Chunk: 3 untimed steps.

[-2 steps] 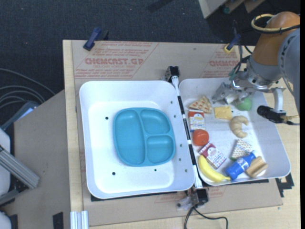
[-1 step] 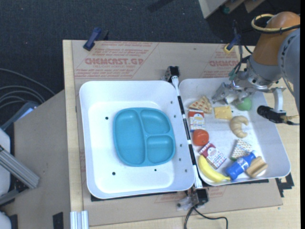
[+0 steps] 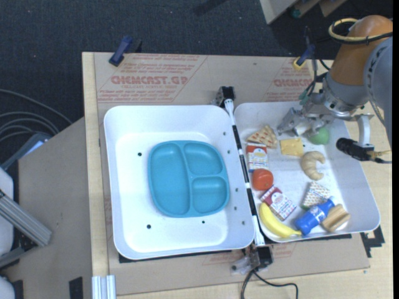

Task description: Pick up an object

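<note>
My gripper hangs low over the far part of the right bin, reaching in from the upper right. A green round thing lies just beside it, partly hidden by the gripper body. A yellow cheese square and a waffle-like wedge lie just in front and to the left of it. Nearer the front are a croissant, a red tomato, a red-and-white carton, a banana and a blue can.
The left bin holds a blue divided plate. In the right bin there are also a small carton, a patterned wedge and a bread roll. A ridge separates the bins.
</note>
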Each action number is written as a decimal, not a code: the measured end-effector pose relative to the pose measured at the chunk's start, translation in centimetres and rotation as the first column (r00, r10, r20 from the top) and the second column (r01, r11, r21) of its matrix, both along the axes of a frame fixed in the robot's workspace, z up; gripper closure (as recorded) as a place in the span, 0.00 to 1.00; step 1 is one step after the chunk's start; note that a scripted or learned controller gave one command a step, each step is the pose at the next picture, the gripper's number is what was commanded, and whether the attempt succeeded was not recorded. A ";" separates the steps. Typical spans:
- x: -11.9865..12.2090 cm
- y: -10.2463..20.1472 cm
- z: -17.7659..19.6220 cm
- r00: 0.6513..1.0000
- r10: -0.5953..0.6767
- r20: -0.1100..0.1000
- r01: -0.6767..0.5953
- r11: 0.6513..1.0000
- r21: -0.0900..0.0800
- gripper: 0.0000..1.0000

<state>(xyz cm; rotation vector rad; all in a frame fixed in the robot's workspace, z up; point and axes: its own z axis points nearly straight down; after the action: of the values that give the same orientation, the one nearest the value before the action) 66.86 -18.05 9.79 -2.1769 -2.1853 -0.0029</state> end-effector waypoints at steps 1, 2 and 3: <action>0.0 -0.1 0.0 1.000 0.000 0.000 0.000 1.000 0.002 0.00; -0.1 0.2 0.0 1.000 -0.002 0.003 0.002 1.000 -0.007 0.00; 0.0 0.0 0.0 1.000 -0.001 0.001 0.001 1.000 -0.002 0.00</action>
<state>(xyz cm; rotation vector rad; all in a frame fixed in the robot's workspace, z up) 66.83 -18.02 9.77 -2.1800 -2.1854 -0.0026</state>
